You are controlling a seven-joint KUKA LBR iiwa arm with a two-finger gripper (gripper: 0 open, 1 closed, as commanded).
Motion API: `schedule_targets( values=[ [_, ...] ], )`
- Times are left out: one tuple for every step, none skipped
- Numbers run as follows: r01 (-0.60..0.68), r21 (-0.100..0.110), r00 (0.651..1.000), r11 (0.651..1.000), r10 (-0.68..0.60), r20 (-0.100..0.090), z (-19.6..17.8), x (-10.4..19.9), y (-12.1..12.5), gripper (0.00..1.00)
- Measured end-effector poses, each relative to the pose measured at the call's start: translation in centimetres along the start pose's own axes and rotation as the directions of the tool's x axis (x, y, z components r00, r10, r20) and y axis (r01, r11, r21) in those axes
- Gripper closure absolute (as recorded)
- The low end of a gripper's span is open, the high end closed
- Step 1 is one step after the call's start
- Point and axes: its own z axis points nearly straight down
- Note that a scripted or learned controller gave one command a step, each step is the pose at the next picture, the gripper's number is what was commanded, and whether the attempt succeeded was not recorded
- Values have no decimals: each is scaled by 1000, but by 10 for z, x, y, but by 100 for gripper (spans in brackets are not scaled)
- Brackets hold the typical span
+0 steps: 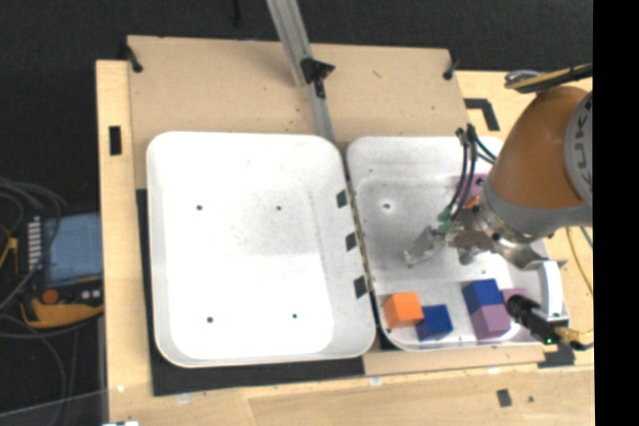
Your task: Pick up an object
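seen from above at a slant, the grey arm with its orange band (544,150) reaches in from the right and bends down over the right-hand shallow white plastic bin (399,165), its wrist hanging over the bin's right half. the metal two-finger claw (431,244) points left and downward near the middle of that bin, above bare white floor; its fingers look slightly spread with nothing between them, though the detail is small.

four blocks lie in a cluster along the near edge of the right bin: one orange cube (403,308), one small blue cube (435,321) touching it on the right, one larger blue cube (482,294), and one purple cube (489,319) just in front of that. all four sit apart from the claw, nearer the camera.

two bins stand side by side on the pale wooden desk (260,80); the left-hand shallow white plastic bin (250,244) shows a few dark dots on its floor. one slanted metal rail (285,5) rises behind them.
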Motion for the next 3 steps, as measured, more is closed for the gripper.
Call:
schedule_targets(
  values=[
    [0,2,1000,1000,0,0,61,-3,-7,0],
    [-2,-5,1000,1000,2,1,73,-4,-6,0],
    [-9,-10,1000,1000,9,0,62,-5,-5,100]
  ],
)
